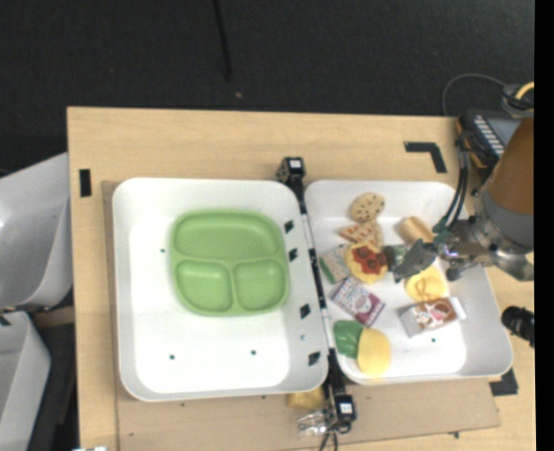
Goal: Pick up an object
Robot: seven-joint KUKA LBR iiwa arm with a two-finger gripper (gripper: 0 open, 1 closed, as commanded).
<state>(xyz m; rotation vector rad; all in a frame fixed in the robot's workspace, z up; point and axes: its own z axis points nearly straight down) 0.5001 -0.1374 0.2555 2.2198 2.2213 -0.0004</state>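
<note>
The right bin holds several small items: a chocolate-chip cookie, a tan bread roll, a red and yellow pizza-like piece, a purple packet, a yellow lump, a small red and white box, and a green and yellow pair of fruit-like pieces. My gripper reaches in from the right and hangs low over the bin's middle, between the bread roll and the yellow lump. Its dark body covers what lies directly beneath.
The left bin carries a green three-part plate. A black clip sits at the top of the divider between the bins. The wooden bench surrounds both bins. Cables run near the arm at the right.
</note>
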